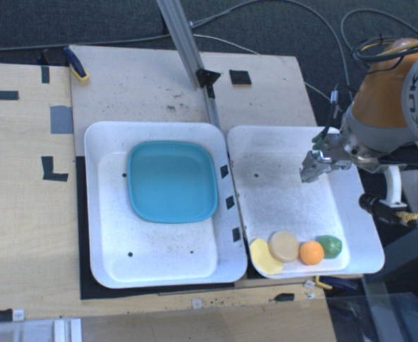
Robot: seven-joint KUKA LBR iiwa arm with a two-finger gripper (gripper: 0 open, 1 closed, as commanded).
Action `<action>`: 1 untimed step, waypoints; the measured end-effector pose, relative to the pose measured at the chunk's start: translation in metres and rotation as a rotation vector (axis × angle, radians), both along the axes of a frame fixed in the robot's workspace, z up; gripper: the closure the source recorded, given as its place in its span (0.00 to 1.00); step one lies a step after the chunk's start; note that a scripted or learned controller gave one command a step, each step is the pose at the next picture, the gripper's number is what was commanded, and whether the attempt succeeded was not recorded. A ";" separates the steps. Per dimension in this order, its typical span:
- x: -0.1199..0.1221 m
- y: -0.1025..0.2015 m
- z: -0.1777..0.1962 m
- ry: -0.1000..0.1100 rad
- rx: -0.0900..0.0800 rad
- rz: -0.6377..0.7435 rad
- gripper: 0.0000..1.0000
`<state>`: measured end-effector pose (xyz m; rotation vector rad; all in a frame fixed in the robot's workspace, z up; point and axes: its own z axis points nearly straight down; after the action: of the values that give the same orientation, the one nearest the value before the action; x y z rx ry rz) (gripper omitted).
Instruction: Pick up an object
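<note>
2 white bins side by side: the left bin (105, 212) carries a big teal square plate (172, 181) sitting flat near its middle; the right bin (266, 148) has 4 small items bunched along its near edge. The arm (384, 102) reaches in from the right, and the gripper (313, 168) hangs over the right bin's far-right part, well apart from the cluster. Can't tell from this angle whether it's open or closed, and nothing is visibly carried. Pick candidates, largest to smallest: plate, then the yellow piece (264, 258), the tan disc (284, 246), the green object (329, 246), the orange ball (311, 253). Main risk, as I judge it: the small ones touch or nearly touch each other and sit tight against the bin's near wall, so a straight-down approach could hit the rim, land a finger on a neighbour, or drag 2 items at once. The ball is round and would likely roll or squirt out of a 2-finger pinch if it's hit off-centre. The tan disc overlaps the yellow piece, so going for either probably shifts the other. The plate is low and wide, so it looks graspable only at its rim. A descent from the current spot lands on bare bin floor.
</note>
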<state>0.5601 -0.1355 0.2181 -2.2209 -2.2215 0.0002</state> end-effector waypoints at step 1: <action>0.012 0.059 0.009 0.000 0.001 0.005 1.00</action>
<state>0.5721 -0.0762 0.2266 -2.2148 -2.2269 -0.0015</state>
